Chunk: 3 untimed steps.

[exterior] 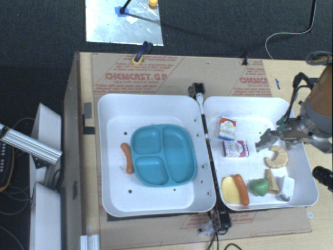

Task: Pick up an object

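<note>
My gripper [266, 138] hangs over the right bin [307, 191], reaching in from the right edge. It is just left of and above a tan croissant [276, 157] and to the right of a pink and white box [235, 149]. Nothing shows in its grasp. A small red and white carton [227, 128] lies further back in the bin. Along the bin's front lie a yellow piece [229, 189], an orange sausage [241, 188], a green piece [258, 186], a tan cone [272, 180] and a white piece [285, 187].
The left bin [112, 119] holds a blue divided plate [163, 154] with another orange sausage [127, 158] beside it on the left. A divider rail [205, 134] runs between the bins. Cables and a metal sheet [122, 14] lie beyond the bench.
</note>
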{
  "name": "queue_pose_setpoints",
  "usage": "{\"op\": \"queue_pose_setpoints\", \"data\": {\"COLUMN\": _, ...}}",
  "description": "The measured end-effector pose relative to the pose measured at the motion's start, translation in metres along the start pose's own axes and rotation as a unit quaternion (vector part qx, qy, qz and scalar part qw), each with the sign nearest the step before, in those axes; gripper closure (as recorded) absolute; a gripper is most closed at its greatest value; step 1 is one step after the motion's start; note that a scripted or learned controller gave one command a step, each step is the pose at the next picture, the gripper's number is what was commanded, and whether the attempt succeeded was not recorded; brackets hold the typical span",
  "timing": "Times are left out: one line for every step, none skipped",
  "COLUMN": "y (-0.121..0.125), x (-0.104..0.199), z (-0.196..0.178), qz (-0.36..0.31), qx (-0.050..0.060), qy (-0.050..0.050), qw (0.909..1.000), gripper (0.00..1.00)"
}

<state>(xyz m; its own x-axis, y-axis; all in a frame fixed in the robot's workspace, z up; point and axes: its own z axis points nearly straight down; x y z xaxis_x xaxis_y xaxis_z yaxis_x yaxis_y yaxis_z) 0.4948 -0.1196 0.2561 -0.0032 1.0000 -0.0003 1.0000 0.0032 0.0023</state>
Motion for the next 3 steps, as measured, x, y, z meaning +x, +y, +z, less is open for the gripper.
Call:
{"op": "queue_pose_setpoints", "data": {"y": -0.009, "x": 0.014, "z": 0.141, "qz": 0.001, "qx": 0.002, "qy": 0.001, "qw": 1.0000, "gripper": 0.00}}
{"op": "queue_pose_setpoints", "data": {"y": 0.051, "x": -0.006, "z": 0.172, "qz": 0.001, "qx": 0.000, "qy": 0.000, "qw": 1.0000, "gripper": 0.00}}
{"op": "queue_pose_setpoints", "data": {"y": -0.009, "x": 0.023, "z": 0.172, "qz": 0.001, "qx": 0.001, "qy": 0.001, "qw": 1.0000, "gripper": 0.00}}
